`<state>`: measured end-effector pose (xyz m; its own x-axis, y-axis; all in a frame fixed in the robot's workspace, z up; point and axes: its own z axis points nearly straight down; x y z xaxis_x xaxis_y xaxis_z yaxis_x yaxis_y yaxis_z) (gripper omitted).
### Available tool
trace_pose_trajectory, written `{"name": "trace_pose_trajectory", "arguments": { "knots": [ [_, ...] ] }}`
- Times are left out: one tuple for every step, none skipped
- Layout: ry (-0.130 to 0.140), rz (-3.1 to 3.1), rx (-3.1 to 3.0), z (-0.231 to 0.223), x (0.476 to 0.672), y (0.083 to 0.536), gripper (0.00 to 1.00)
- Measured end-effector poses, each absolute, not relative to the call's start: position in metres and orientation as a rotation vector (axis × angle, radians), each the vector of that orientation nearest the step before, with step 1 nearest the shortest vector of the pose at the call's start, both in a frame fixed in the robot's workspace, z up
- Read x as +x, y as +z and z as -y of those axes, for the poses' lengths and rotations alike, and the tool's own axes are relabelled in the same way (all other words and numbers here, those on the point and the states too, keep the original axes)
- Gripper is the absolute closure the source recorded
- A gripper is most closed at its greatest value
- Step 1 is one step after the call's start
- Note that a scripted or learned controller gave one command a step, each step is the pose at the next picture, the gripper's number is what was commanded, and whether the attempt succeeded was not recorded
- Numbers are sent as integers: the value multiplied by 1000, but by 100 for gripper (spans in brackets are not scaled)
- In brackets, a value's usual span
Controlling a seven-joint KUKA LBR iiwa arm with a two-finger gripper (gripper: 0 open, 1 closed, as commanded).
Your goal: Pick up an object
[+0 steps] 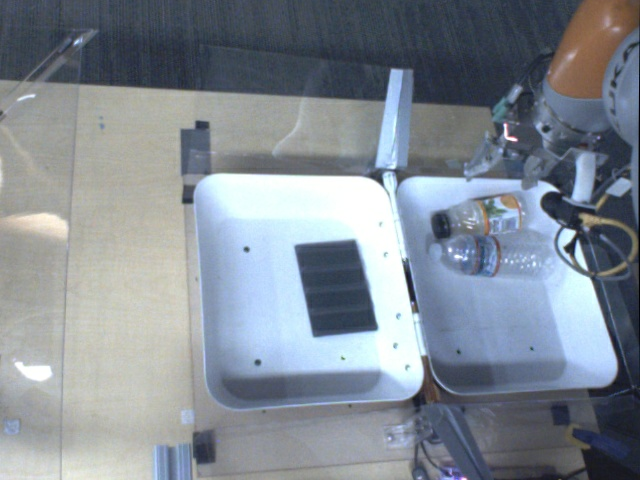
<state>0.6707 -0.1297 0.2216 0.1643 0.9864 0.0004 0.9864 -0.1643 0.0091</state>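
A ribbed black rectangular pad (336, 287) lies flat in the left shallow white plastic bin (215, 268). In the right white bin (590, 358), two clear plastic bottles, one black-capped with an orange-and-green label (480, 216), one blue-labelled (497, 257), lie touching. The grey gripper (508, 156) hangs just above the bin's far rim, near both bottles; its opening cannot be told.

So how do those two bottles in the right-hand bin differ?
The capped bottle has a dark cap and an orange-yellow label; the clear bottle looks see-through with a bluish band. The capped one lies nearer the bin's far rim, the clear one just in front. Both lie on their sides.
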Motion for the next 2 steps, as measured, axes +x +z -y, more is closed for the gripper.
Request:
{"name": "trace_pose_trajectory", "arguments": {
  "knots": [
    [7,-2170,2265,140,664,91,0],
    [7,-2171,2264,140,664,91,0]
  ]
}}
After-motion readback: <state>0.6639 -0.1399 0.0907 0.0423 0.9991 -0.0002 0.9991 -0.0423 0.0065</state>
